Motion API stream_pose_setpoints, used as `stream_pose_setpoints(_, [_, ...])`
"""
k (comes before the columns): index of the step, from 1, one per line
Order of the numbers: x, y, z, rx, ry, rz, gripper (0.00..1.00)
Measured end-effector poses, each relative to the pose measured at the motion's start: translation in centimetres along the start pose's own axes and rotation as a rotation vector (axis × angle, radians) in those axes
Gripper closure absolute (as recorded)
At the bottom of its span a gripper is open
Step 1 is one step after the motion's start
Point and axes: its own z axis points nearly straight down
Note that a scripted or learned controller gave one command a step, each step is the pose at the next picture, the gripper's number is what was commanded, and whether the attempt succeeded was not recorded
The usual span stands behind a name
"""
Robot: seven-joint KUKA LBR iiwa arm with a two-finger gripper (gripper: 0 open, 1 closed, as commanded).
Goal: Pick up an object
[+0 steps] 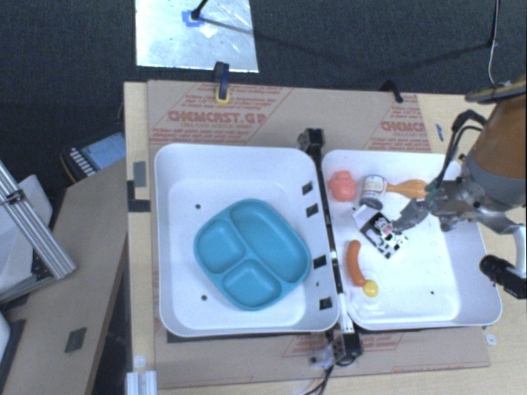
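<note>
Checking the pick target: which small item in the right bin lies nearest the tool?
The black-and-white patterned block, right at the tool; the others lie farther off.

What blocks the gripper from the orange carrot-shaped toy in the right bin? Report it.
Nothing visible. The gripper sits over the black-and-white patterned block, and the orange carrot-shaped toy lies just beyond it toward the bins' divider, with bare floor of the right white bin between them.

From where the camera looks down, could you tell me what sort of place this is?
Probably a robotics lab's grasping bench: two white bins sit side by side on a board, a grey arm's gripper reaches over toy items, and a blue divided tray lies in the left bin.
</note>
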Motion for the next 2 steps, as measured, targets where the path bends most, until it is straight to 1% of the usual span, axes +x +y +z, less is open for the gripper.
stream_pose_setpoints(1, [0.0, 0.2, -0.4, -0.01, -0.002, -0.002, 0.0])
stream_pose_setpoints(2, [-0.3, 0.4, 3.8, -0.006, -0.001, 0.0, 0.0])
